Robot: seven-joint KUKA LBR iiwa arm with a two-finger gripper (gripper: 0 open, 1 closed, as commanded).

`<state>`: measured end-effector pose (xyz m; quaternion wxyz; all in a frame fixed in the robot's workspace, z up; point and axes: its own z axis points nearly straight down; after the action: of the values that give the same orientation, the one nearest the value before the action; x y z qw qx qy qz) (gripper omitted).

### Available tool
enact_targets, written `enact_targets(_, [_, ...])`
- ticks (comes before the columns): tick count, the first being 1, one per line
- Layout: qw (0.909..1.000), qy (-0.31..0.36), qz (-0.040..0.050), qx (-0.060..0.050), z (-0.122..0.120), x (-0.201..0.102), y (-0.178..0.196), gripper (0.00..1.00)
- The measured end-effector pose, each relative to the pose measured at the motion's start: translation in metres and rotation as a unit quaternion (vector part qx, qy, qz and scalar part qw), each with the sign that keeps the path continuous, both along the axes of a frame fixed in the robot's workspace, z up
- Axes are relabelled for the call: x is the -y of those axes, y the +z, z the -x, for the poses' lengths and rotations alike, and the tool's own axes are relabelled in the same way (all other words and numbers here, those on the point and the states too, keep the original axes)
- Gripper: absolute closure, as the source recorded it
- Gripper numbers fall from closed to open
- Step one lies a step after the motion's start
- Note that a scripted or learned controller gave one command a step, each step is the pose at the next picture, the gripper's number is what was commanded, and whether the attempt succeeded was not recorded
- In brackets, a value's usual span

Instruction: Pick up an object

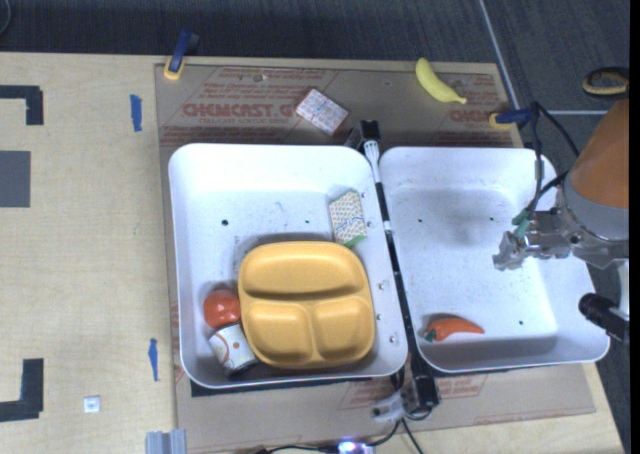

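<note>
The hand [512,250] sits over the right bin [470,182], near its right wall, above bare white floor. I cannot tell how far it is open; it is small and partly blurred against cabling, and I see nothing gripped in it. I read this as the approach step: nothing lifted yet, a target not yet reached.

Nearest candidate is the orange-red pepper-shaped toy [452,327], lying flat near the front-left corner of the same bin, apart from the hand. In my judgement the next move calls for a shift toward that corner, then a descent, with care for the front wall just beside the toy.

Left bin [200,202] holds more: a yellow divided tray [305,302], upside down by the look of it; a red-orange ball [221,308] and a small white-and-orange can-like object [231,347] beside its left edge; a small patterned packet [347,216] behind it.

Outside the bins, on the cardboard sheet [250,107] on the counter [80,242]: a banana [438,82] and another patterned packet [321,110].

Writing: red print on the cardboard reads roughly "CHEMCAST". Packet print is too small to read.
</note>
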<state>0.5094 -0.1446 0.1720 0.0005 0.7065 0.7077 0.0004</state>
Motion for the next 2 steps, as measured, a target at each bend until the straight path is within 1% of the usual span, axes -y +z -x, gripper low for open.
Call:
enact_targets(1, [1.0,0.0,-0.0007,-0.001,0.027,-0.074,0.04,1.0])
enact_targets(2, [1.0,0.0,-0.0007,-0.001,0.029,-0.099,0.041,1.0])
